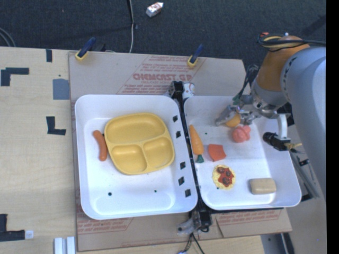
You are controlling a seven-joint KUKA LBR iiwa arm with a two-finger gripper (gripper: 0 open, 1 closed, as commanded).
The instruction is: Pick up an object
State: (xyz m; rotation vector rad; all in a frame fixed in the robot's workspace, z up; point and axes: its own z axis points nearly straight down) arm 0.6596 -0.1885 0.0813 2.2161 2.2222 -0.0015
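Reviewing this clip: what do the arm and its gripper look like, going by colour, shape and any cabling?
The arm is bulky and rounded, with a smooth light grey casing and a broad orange band above the wrist. Thin dark cables run along the wrist section. The gripper is small, of grey metal with darker parts. A black fitting with a white piece sticks out beside the wrist.

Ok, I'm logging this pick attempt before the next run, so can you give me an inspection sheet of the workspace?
Surface: cardboard sheet on a wooden bench, bearing the left bin and right bin.
Job's things: left bin has a yellow divided tray and sausage; right bin has a carrot, orange-red block, pizza piece, beige block, pink lump, yellow piece.
Clutter: crumpled wrapper on the dark floor.
Grippers: gripper low over the yellow piece; jaws unclear.
Cables: thin cable crossing the floor.
Surroundings: two clamps on the cardboard's far edge.
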